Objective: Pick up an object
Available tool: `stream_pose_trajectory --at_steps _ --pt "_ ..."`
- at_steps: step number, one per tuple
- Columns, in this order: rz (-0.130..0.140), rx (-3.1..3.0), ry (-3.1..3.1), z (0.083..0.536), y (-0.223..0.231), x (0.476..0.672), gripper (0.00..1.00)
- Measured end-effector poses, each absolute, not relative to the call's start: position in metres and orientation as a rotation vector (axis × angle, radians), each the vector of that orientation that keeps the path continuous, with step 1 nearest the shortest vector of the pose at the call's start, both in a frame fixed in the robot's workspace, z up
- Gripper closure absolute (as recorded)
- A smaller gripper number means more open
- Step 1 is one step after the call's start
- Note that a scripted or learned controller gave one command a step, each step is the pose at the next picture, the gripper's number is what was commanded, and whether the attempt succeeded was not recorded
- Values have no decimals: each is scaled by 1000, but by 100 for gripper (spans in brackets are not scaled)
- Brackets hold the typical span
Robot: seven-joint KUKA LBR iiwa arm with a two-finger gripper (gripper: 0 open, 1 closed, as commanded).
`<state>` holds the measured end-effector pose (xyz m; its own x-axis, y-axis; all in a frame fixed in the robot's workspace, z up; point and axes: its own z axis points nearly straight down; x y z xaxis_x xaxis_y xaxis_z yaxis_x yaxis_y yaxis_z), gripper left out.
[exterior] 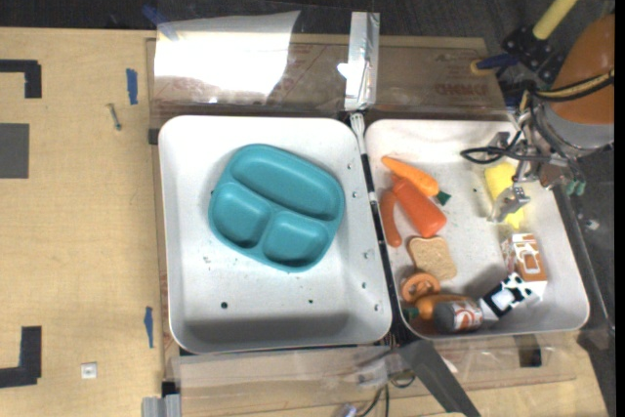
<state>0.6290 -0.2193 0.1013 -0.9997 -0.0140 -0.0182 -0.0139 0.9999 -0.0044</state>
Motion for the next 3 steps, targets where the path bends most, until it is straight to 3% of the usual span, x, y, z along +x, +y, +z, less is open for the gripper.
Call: stream_pose_trajectory --at_steps 1,2,3 --pt "-1 12 3134 88 -209 615 0" --pt "-6 9 3121 103 -208 619 100" --pt "-5 9 3122 101 -208 619 0"
